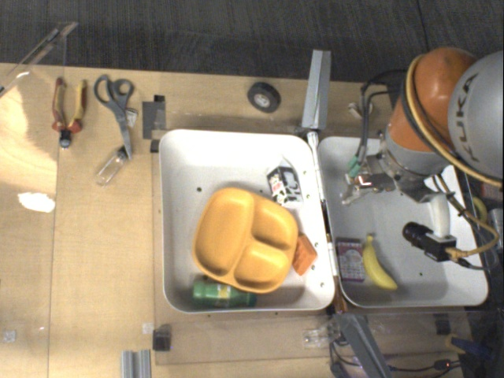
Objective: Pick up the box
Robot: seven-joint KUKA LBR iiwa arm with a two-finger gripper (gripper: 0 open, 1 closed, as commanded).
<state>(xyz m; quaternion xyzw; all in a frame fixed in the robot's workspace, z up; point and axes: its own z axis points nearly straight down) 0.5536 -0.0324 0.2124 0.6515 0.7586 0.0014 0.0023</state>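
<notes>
While apparently empty, gripper (356, 186) over right bin (465, 294).

The grey robot arm (479, 109) bears the letters "KUKA" along its casing; no other print is legible.

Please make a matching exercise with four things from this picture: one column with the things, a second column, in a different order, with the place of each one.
Things:
1. banana
2. yellow divided plate
3. scissors
4. roll of tape

Places:
A. on the bench, left of the bins
B. in the right bin
C. on the bench, behind the left bin
D. in the left bin

Pairs: 1-B, 2-D, 3-A, 4-C
</notes>
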